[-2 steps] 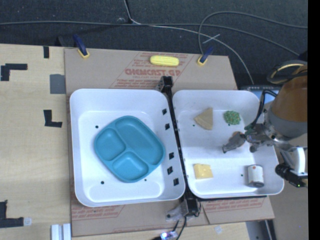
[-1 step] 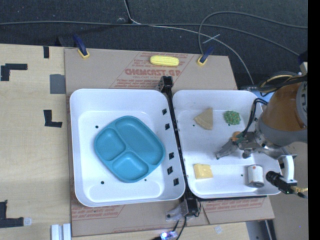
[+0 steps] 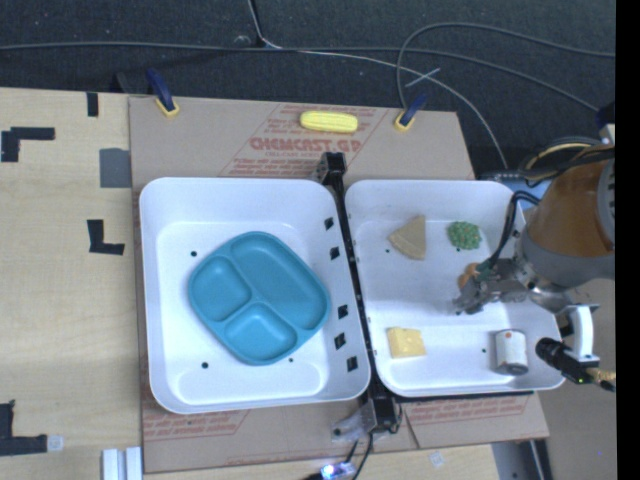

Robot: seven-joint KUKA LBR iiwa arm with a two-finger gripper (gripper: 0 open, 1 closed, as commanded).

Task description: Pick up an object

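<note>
At the right bin's (image 3: 440, 193) lower right, a white-and-red can (image 3: 510, 351) lies just below and right of the gripper (image 3: 473, 296). The yellow block (image 3: 406, 342) sits lower left; the tan wedge (image 3: 409, 238) and green clump (image 3: 463, 234) lie above. Whether anything is pinched I cannot tell.

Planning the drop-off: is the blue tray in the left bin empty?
Empty. The blue tray lies flat in the left bin, and all three compartments show bare blue.

Dark carpet (image 3: 120, 18) behind pale wooden bench (image 3: 60, 298), brown cardboard (image 3: 280, 143).
</note>
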